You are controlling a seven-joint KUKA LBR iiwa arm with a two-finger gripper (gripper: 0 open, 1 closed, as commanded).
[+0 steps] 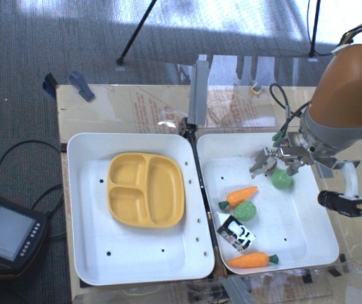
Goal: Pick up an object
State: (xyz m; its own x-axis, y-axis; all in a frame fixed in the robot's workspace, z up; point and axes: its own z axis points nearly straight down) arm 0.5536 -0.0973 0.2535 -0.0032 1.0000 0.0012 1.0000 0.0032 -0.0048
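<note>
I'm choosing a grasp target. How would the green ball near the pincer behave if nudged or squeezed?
The green ball looks round and smooth, so it would probably roll on the right bin's flat floor. It seems small and likely light, and could slip from a pinch that is off its centre.

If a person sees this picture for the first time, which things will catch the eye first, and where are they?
The yellow divided plate lies alone in the left bin, very bright against the white. In the right bin are two orange toy carrots, a green ball, a knobbly green piece and a small black-and-white box. The grey and orange arm reaches in from the right, with its gripper over that bin's upper part.
</note>
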